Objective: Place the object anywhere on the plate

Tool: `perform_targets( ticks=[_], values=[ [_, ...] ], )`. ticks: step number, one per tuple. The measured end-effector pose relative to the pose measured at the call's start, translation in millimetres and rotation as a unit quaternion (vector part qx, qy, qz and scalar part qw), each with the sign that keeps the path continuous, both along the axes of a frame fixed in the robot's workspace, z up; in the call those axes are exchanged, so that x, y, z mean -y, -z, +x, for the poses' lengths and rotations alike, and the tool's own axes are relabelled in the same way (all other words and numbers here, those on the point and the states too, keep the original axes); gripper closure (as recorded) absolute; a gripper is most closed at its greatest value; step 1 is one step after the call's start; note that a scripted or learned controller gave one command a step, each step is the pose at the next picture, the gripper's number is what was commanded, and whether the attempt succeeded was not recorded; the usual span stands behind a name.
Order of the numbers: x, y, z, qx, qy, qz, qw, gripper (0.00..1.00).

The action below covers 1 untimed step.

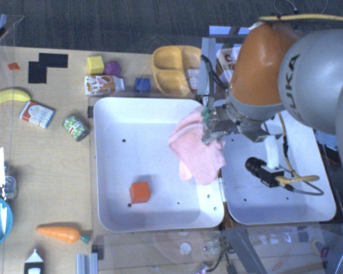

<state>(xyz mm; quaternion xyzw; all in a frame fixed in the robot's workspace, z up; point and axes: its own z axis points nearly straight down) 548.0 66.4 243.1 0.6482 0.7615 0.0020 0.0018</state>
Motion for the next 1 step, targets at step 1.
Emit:
perform_targets(
  ticks=[1],
  values=[
    [-58.9, -9.6, -45.0, -0.001, 0.011, 0.0003, 0.9999, 1.0]
  ],
)
